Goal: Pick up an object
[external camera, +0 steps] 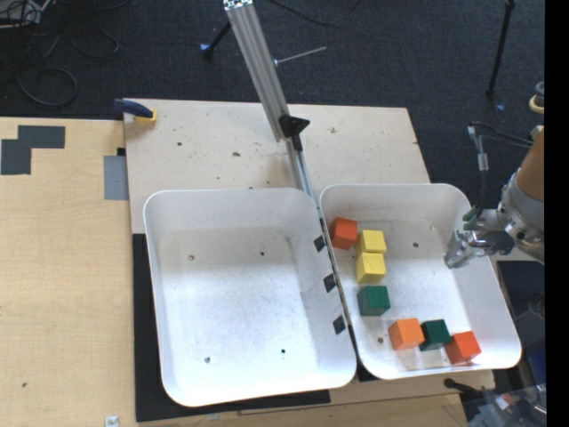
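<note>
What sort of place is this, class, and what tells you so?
Probably a robotics lab: a robot arm's gripper reaches over two white bins on a bench, coloured blocks lie in the right bin, and cables and stands sit on dark carpet behind.

I'm scanning for writing and finding nothing I can read: no labels, brands or numbers on the blocks, bins or table. The checkered tag (237, 2) topping the slanted metal rail (265, 74) carries a pattern, no letters.

Dark carpet (373, 52) is lying behind the wooden bench (62, 265) — black cables (40, 69) are curling on it.
</note>
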{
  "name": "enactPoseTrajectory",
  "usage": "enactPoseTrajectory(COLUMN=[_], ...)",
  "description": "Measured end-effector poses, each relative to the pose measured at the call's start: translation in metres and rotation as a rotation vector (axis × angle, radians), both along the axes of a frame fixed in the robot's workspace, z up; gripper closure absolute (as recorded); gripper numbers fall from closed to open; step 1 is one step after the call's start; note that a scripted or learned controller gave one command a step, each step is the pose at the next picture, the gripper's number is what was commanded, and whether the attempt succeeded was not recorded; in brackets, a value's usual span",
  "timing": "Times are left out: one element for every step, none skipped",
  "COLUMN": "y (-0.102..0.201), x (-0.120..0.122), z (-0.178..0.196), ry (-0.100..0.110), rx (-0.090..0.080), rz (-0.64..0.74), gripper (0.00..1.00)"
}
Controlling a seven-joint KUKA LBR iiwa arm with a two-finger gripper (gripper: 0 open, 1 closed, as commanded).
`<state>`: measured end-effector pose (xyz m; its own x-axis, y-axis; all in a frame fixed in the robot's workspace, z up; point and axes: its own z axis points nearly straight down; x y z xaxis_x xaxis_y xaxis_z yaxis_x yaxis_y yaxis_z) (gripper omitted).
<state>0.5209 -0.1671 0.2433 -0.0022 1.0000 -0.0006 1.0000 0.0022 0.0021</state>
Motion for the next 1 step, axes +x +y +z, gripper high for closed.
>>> enactPoseTrajectory(y=[0.0473], x=[0.0260], z=[-0.0066], ry=[0.004], rx=[0.003], rz=[0.002], gripper=[1.00])
